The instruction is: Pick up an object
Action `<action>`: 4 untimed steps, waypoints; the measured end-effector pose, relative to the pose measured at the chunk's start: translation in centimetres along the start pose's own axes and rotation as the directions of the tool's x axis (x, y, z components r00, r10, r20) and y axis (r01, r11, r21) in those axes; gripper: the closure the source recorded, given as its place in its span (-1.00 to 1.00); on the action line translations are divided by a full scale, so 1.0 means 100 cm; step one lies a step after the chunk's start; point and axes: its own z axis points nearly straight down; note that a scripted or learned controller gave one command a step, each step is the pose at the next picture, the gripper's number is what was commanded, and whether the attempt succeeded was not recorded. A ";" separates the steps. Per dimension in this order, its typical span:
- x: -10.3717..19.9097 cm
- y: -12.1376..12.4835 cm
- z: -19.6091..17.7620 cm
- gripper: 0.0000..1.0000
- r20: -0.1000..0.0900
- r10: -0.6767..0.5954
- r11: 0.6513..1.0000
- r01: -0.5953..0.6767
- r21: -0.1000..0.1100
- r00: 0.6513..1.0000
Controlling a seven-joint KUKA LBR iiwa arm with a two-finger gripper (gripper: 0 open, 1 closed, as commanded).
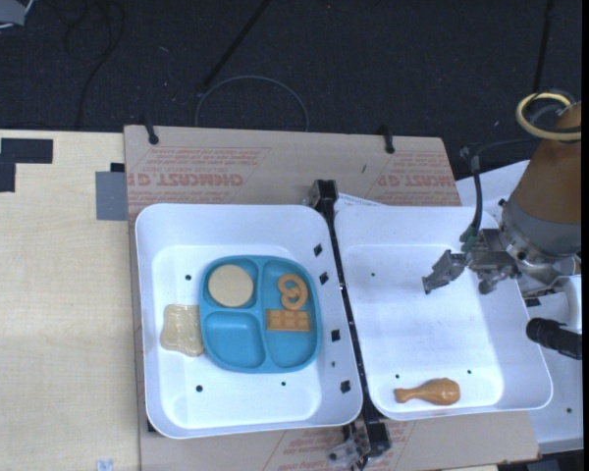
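Well below the gripper (442, 279) lies the drumstick (428, 392).

A dark carpet floor (275, 47) with black cables (250, 96) lies behind the light wooden table (49, 312), which carries a cardboard sheet (285, 170).

The arm (555, 180) is cut off at the right side, so most of it cannot be seen. Its jaws are too small and dark to tell how they stand. The tabletop (49, 292) runs off the left and bottom sides.
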 end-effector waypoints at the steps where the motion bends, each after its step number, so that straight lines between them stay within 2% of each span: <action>1: 0.000 0.002 -0.006 -1.00 0.002 -0.002 1.000 0.002 -0.013 1.000; 2: 0.000 0.004 0.058 -1.00 0.000 -0.002 1.000 0.002 -0.005 1.000; 3: -0.007 0.010 0.111 -1.00 0.001 -0.001 1.000 0.001 -0.007 1.000; 4: -0.006 0.010 0.134 -1.00 0.001 0.000 1.000 0.000 -0.010 1.000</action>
